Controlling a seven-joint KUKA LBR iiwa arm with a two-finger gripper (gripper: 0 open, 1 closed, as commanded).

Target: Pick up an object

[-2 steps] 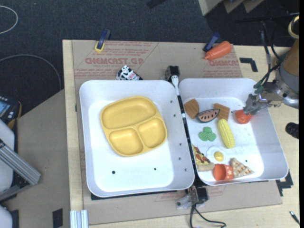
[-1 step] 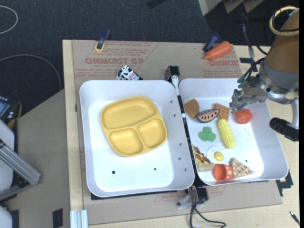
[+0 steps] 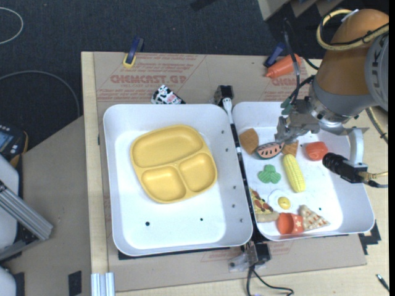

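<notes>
In the left white bin (image 3: pixel 123 221) we see a yellow three-compartment plastic tray (image 3: pixel 173 163). In the right white bin (image 3: pixel 355 208), a toy watermelon slice (image 3: pixel 270 149) lies beside a yellow toy corn cob (image 3: pixel 294 172). We should descend straight over the slice, clear of the corn. The gripper (image 3: pixel 289 130) hangs just above it, wrist bent down from the right; we cannot tell how its jaws stand.

We see two bins side by side on the bench (image 3: pixel 92 165). The left bin (image 3: pixel 117 184) holds a divided plate (image 3: pixel 173 163). In the right bin (image 3: pixel 352 208), the corn cob (image 3: pixel 294 172) lies near the middle, the broccoli (image 3: pixel 268 175) to its left, the watermelon slice (image 3: pixel 270 150) behind the broccoli, and the pizza slice (image 3: pixel 311 217) nearest us.
</notes>
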